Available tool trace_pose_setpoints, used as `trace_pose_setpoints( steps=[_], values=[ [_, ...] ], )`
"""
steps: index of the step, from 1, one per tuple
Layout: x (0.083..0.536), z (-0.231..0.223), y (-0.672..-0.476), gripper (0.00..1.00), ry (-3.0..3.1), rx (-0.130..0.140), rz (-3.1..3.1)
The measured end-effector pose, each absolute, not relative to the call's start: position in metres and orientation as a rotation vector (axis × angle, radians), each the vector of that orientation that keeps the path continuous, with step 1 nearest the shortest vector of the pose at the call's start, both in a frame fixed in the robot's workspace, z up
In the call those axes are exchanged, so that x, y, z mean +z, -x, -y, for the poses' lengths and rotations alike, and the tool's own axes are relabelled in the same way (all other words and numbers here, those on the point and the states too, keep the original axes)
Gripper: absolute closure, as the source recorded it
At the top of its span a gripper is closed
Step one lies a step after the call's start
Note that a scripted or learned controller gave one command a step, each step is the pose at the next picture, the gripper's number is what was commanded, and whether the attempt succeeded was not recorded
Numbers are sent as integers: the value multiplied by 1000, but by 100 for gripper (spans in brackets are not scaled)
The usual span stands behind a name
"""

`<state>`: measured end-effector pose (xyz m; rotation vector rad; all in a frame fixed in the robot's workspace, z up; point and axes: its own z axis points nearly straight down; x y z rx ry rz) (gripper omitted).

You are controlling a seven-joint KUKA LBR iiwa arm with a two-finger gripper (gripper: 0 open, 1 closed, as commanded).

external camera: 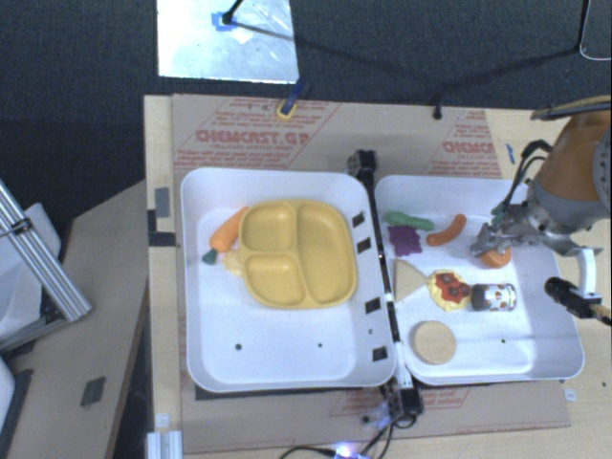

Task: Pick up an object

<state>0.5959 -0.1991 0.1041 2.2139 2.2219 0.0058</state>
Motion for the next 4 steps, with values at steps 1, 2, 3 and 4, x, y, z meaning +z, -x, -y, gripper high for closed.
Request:
trace_pose_setpoints(
  steps=[1,2,3,4],
  values=[
    [167,203,-605,100,-2211,6,-2220],
    [222,203,-607,100,-2211,6,-2221],
    [214,147,-591,100,-2213,3,-2232],
    [212,87,-575,100,-2212,3,-2234]
  ],
)
